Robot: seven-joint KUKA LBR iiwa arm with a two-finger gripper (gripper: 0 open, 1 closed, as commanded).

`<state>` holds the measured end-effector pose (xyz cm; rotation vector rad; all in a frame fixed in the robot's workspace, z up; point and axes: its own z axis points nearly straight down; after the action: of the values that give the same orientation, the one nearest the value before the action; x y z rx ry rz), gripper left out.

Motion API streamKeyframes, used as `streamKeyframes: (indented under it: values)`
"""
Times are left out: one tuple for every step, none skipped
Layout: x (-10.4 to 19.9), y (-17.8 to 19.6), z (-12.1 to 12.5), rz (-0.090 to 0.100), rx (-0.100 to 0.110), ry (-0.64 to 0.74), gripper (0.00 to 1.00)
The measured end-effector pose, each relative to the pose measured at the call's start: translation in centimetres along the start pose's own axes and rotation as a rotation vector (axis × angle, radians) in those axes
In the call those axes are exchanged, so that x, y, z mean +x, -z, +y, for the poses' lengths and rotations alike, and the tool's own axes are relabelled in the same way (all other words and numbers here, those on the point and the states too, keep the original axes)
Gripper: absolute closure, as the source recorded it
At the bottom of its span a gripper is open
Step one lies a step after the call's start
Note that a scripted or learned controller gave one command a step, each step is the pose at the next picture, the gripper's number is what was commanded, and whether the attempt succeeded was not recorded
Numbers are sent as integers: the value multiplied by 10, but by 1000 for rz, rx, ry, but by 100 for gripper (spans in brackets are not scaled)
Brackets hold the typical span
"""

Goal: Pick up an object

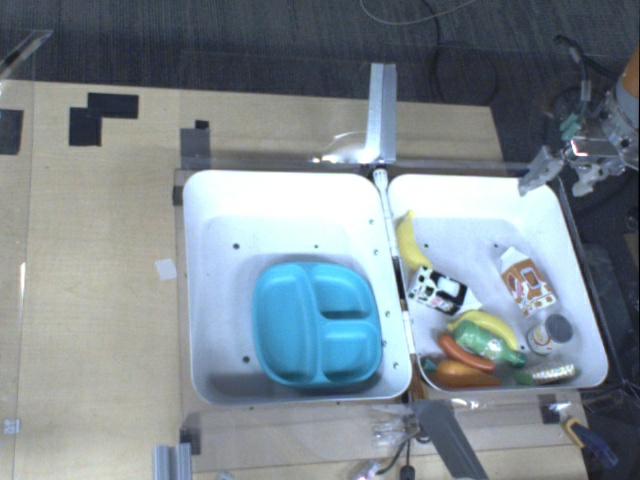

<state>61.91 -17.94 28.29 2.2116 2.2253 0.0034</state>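
Seemingly, no pick has begun: in the camera view the gripper (585, 153) is parked beyond the right bin's (470, 203) far corner, its state impossible to tell. Candidates are crowded near the front wall; the carton (527, 280) lies freer, with open floor behind it.

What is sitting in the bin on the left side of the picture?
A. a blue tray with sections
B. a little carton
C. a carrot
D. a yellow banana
A. The blue tray lies alone in the left bin, while the banana, the carton and the carrot all lie in the right bin.
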Motion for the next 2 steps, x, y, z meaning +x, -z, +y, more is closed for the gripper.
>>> streamKeyframes:
  values:
    - [-26, -159, -14, 1, 1, 37, 0]
    - [-26, -193, -55, -2, -9, 123, 0]
